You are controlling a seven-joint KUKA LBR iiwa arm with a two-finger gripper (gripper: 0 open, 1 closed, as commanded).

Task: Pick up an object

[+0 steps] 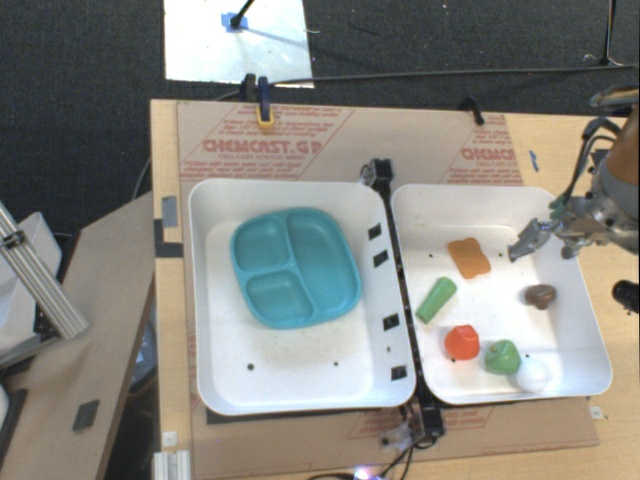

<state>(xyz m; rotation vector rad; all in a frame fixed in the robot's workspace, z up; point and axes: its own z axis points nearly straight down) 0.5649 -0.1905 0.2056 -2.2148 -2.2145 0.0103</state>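
Under both bins, a cardboard sheet [300,138] reads "CHEMCAST GP", while the gripper [545,236], seemingly spread and holding nothing, hovers over the right bin [590,353] near an orange block [468,257].

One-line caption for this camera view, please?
Pincer hovers at right bin's upper edge above five small items; teal divided plate lies in left bin.
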